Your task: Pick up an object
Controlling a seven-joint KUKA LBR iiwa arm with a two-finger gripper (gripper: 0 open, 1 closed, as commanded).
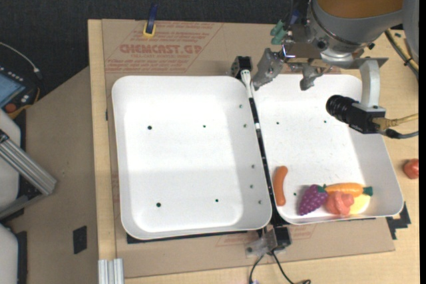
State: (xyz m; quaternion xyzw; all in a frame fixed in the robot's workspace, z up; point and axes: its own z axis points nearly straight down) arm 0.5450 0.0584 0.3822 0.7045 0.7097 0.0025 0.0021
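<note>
Gripper (287,74), fingers spread and holding nothing, hangs over right bin's (373,143) far edge; toy sausage (280,185) and toy fruit (333,198) lie at near edge.

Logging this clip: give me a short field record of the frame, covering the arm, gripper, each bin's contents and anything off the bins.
arm: grey with orange band, reaching in from the right, over the far edge of the right bin
gripper: open, nothing between its fingers, above the right bin's far left corner
left bin: no objects seen
right bin contents: orange sausage-shaped toy, purple grapes, carrot, pink and yellow toys, all grouped at the near edge
off the bins: small red item on the bench at right
task state: no object picked up yet
</note>
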